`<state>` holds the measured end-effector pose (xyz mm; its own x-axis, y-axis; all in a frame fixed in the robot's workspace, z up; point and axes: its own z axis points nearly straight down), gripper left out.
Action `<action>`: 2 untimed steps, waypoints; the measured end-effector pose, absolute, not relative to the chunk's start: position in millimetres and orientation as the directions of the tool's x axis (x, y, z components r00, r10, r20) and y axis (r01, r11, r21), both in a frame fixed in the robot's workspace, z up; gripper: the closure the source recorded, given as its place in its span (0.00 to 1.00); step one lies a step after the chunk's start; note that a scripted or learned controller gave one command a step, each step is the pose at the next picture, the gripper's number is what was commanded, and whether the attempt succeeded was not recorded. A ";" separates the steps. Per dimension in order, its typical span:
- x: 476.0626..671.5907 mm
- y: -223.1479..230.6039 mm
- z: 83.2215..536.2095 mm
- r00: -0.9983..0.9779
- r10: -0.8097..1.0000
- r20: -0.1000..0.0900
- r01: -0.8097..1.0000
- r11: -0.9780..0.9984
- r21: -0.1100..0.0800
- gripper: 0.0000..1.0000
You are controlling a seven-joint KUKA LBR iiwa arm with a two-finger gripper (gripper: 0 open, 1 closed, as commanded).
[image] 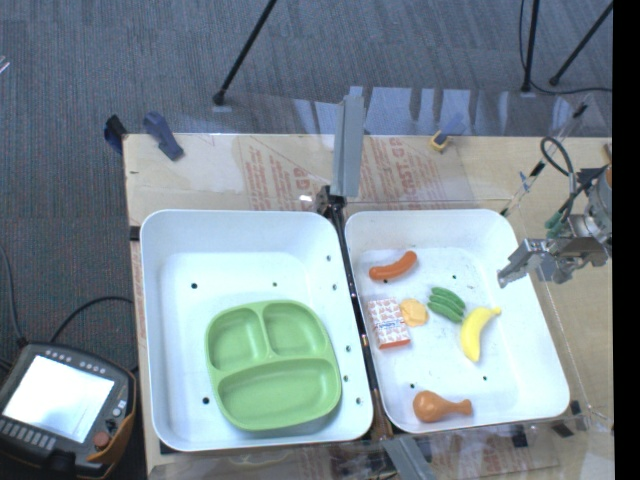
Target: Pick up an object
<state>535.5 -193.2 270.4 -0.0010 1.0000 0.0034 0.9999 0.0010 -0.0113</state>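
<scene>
The right bin [530, 368] holds several toy foods: a red sausage [393, 265], a green pea pod [447, 303], a yellow banana [477, 331], a small yellow-orange piece [414, 313], a red and white box [388, 323] and an orange drumstick [440, 406]. My gripper [522, 264] hangs over the right bin's right rim, up and to the right of the banana and apart from all the foods. Nothing is seen in its grasp.
The left bin [170, 258] bears a green divided plate [273, 365]. A grey post [349, 153] stands behind the seam between the bins. Cables [556, 163] trail near the arm at the right. A tablet [60, 398] lies on the floor at the lower left.
</scene>
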 end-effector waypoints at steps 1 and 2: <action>539.2 -200.5 118.3 0.082 0.997 0.006 0.996 -0.082 -0.023 0.00; 524.5 -192.5 82.6 0.309 0.951 0.001 0.951 -0.309 -0.013 0.00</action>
